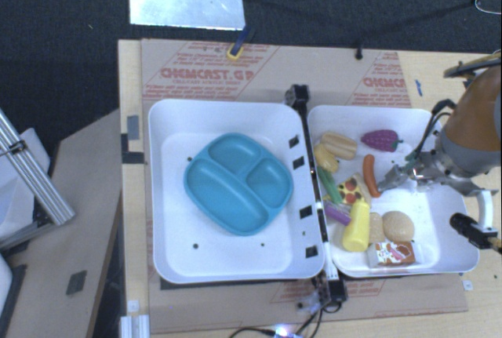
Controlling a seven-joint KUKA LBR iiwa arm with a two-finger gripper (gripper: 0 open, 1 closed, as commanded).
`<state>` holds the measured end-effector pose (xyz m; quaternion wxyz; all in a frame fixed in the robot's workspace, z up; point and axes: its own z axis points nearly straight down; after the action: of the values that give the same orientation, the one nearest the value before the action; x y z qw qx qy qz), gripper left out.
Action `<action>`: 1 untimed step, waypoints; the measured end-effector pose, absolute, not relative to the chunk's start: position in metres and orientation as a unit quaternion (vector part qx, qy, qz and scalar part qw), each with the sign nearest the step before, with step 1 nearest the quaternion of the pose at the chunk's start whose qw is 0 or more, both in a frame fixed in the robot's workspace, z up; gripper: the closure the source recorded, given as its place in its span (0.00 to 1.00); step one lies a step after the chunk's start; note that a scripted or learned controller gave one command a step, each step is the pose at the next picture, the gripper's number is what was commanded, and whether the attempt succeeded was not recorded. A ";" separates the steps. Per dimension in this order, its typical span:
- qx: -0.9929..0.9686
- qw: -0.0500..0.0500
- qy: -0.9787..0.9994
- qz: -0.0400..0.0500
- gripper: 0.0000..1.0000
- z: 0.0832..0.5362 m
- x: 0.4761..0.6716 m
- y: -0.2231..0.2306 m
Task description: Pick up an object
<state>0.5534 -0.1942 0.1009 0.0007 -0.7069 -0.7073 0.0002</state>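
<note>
Two white bins sit side by side: the left bin (169,172) holds a blue divided plate (238,183), the right bin (455,250) a crowded heap of toy food. The likeliest target, a toy sausage (370,175), lies just left of the gripper (401,174), whose opening I cannot tell; it holds nothing visible. Tight neighbours, such as the yellow bottle (357,225) and purple eggplant (381,140), risk a glancing or double grab.

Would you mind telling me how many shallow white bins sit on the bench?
2. The left shallow white bin holds a blue divided plastic plate; the right shallow white bin holds the toy food, beside it.
</note>
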 end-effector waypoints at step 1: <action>-0.707 -0.002 -0.707 0.000 0.00 0.085 0.555 -0.195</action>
<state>0.5547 -0.1952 0.0852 -0.0023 -0.7071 -0.7071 -0.0001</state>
